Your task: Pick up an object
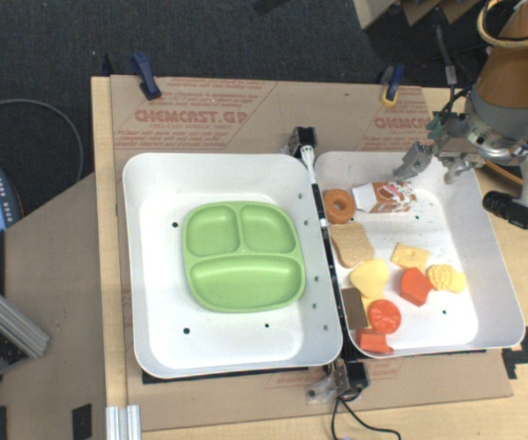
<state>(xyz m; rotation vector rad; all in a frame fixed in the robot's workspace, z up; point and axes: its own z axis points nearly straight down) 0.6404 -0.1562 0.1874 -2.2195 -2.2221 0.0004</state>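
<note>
My gripper (434,165) hangs over the far side of the right bin (484,246), open, with nothing between its fingers. Just in front of it and to the left lies a white and red packet (388,195), with a brown donut (339,205) beside it. Nearer the front of the bin are a tan cracker (353,243), a pale yellow piece (369,278), a yellow cheese wedge (410,256), an orange-red block (416,286), a ridged yellow piece (447,278), a red tomato (384,316), a brown bar (354,308) and an orange piece (374,342).
The left bin (154,209) holds a green divided plate (244,255). A black divider strip (319,218) runs between the bins. Blue clamps (145,76) hold the cardboard base at its far edge.
</note>
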